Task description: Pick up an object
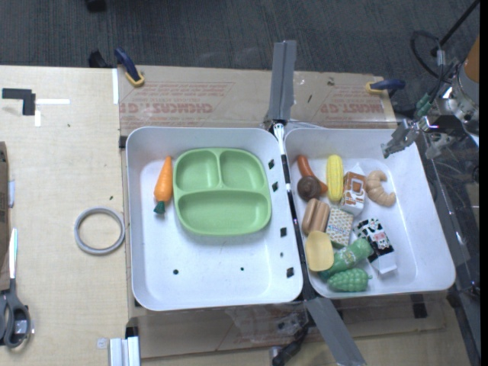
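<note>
The jaws [395,145] hang above the upper right rim of the right bin [427,242], at the end of the arm [457,105] reaching in from the right; whether they are open or shut cannot be told, and nothing shows between them. Nearest to them in the right bin, down and to the left, lies a croissant [380,187], well apart from the jaws. Beside it sit a small carton [353,190], a corn cob [334,176] and a brown sausage [314,216], with green toy vegetables [349,269] near the bin's front. The left bin [145,265] bears a green divided plate [222,191] with a carrot [163,181] just beside it. A tape ring [99,230] lies on the surface [53,166].
</note>
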Controlling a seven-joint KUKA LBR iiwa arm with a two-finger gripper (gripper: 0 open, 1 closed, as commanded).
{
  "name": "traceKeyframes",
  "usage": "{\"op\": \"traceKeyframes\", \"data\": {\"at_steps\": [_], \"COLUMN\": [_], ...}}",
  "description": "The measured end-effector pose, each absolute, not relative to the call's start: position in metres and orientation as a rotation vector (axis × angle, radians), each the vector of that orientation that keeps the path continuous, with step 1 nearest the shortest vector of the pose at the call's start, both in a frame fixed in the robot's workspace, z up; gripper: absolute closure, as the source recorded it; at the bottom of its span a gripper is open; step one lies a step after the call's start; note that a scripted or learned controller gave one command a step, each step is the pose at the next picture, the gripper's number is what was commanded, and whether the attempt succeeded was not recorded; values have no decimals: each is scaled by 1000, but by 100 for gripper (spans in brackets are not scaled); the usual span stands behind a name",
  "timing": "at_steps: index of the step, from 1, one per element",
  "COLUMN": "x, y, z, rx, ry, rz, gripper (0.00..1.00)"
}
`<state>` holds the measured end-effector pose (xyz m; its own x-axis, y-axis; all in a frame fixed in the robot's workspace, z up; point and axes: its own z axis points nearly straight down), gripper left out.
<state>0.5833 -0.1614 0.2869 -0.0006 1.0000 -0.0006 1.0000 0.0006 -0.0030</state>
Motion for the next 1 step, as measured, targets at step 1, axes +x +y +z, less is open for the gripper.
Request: {"op": "traceKeyframes", "data": {"at_steps": [1], "x": [569], "y": [-120], "z": [146], "rx": [-2340], "ry": [-2091], "rz": [5], "gripper": [0]}}
